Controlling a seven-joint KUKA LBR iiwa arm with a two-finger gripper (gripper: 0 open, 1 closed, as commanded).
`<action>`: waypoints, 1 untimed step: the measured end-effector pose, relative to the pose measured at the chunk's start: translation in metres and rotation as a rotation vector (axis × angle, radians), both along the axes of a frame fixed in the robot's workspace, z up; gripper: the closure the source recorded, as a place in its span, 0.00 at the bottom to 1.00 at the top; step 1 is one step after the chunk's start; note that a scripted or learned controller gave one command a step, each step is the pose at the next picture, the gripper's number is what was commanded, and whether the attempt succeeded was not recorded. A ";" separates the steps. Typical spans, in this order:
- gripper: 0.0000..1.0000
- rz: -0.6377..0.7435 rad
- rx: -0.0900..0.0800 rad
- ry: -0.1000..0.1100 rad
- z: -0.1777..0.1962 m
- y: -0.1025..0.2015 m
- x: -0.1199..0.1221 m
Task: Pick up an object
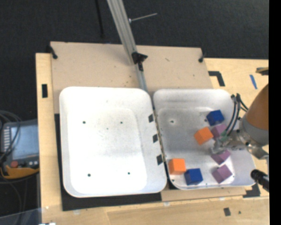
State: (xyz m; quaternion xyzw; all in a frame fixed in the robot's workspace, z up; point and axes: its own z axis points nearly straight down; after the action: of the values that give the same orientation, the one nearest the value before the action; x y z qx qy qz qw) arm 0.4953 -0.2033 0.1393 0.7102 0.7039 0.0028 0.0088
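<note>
The right bin (178,102) holds several small blocks. A blue block (215,116) lies at the upper right, with an orange block (203,135) just below and left of it. A purple block (218,130) sits between them and the gripper. Another purple block (221,156) lies right under the gripper, and a third (222,173) is near the bin's front edge. An orange block (178,165) and a blue block (193,176) rest at the front. My gripper (220,146) is low in the bin among the purple blocks, on the arm (258,121) reaching in from the right.
The left bin (70,125) is beside the right one on the wooden bench. A slanted metal rail (123,25) rises behind the bins. A control pendant (16,149) with cables lies off the bench's left edge.
</note>
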 end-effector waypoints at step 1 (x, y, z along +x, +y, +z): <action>1.00 0.012 0.006 0.010 0.043 -0.003 0.002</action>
State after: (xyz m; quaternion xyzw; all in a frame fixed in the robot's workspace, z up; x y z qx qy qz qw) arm 0.4973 -0.2058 0.1826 0.7060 0.7082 0.0014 0.0032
